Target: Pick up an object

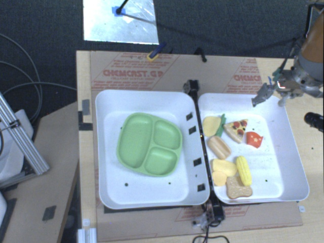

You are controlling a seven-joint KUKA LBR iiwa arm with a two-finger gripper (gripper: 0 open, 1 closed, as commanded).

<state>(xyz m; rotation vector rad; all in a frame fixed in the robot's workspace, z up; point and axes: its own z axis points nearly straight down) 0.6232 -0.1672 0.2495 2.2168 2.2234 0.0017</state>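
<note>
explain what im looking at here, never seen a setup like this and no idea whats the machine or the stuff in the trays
One camera looks down at a slant on a bench with two shallow white bins. The robot arm reaches in from the right; its gripper hangs open above the right bin's far edge, holding nothing. That bin holds toy food: a pizza slice, a hot dog, a corn cob, a red piece, a biscuit. The left bin holds a green divided plate.
</note>
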